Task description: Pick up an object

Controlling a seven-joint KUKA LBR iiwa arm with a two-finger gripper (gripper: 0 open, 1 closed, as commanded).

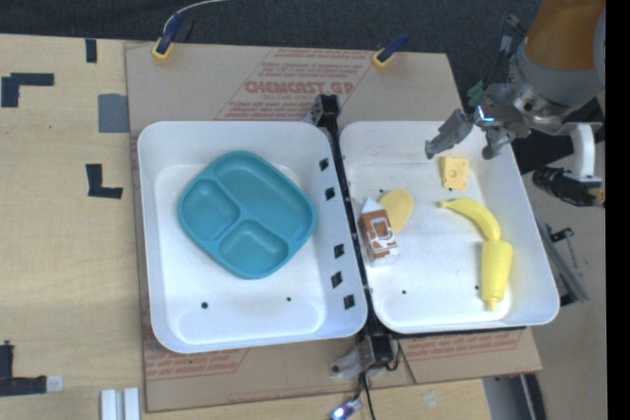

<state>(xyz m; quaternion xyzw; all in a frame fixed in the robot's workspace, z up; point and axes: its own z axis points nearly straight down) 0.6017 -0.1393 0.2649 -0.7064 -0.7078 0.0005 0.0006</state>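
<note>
We see the hand [469, 139] spread open, holding nothing, hovering over the right bin's [532, 315] far edge, just above the pale yellow cheese-like wedge [455, 173], probably lining up that grasp.

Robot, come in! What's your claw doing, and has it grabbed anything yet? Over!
Gripper open, above right bin's far end, holding nothing. Cheese wedge just below it, not gripped. Banana nearby, nothing blocking.

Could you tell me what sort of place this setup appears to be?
Probably a robotics lab bench for grasping trials: two white bins clamped on cardboard, toy food such as a banana, and the gripper hovering over the right bin.
</note>
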